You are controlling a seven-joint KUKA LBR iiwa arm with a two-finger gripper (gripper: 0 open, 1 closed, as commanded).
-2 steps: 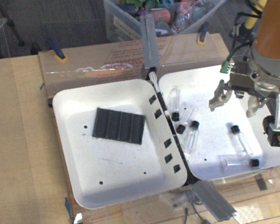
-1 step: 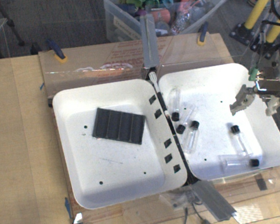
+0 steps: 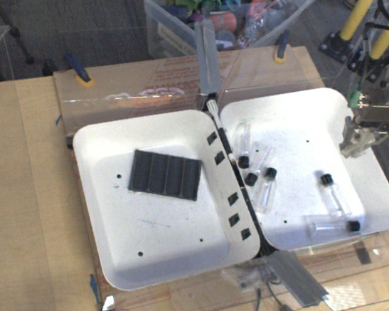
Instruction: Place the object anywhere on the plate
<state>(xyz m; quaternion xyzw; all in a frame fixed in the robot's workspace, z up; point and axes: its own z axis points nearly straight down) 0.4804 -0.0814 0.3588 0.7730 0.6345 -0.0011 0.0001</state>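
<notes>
The gripper (image 3: 356, 141) hangs at the right bin's (image 3: 295, 108) right rim; whether it is parted, I cannot tell. It should drop squarely over one clear vial (image 3: 334, 196), closing across its width. That black-capped vial lies flat nearby, long axis running up-down. The dark ribbed plate (image 3: 165, 175) lies in the left bin (image 3: 116, 263).

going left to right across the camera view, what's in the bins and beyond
left bin → black ridged plate → divider between the bins → cluster of clear vials with black caps → two more vials → gripper at the right bin's edge
</notes>
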